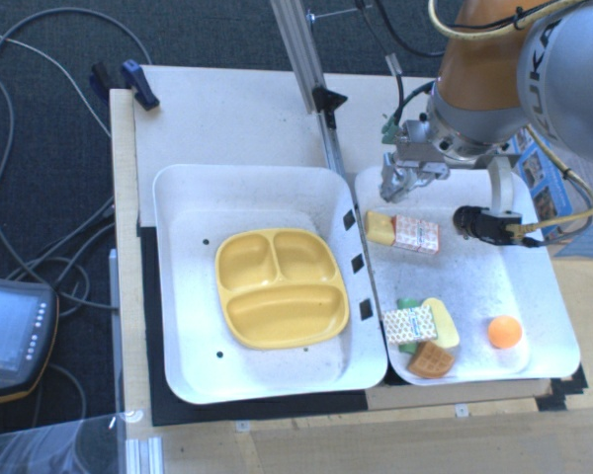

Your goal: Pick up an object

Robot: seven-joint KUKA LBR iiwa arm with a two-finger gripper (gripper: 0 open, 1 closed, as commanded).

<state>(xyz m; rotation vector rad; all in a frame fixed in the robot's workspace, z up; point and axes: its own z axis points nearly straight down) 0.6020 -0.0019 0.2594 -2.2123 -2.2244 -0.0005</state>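
My gripper point(400, 187) hangs over the far left part of the right bin point(534, 265), just above and behind a small box point(403, 233) with a yellow end and a red-and-white patterned side. Nothing shows between the fingers, which look close together. At the bin's near left lie a green-and-white patterned packet point(408, 323), a pale yellow piece point(443, 321) and a brown waffle-like piece point(431, 361). An orange ball point(505, 332) sits at the near right.
A yellow divided plate point(280, 286) lies in the left bin point(178, 225). A metal pole point(301, 38) slants down between the bins. A black cylinder point(484, 224) on the arm juts over the right bin. Cables lie on the floor at left.
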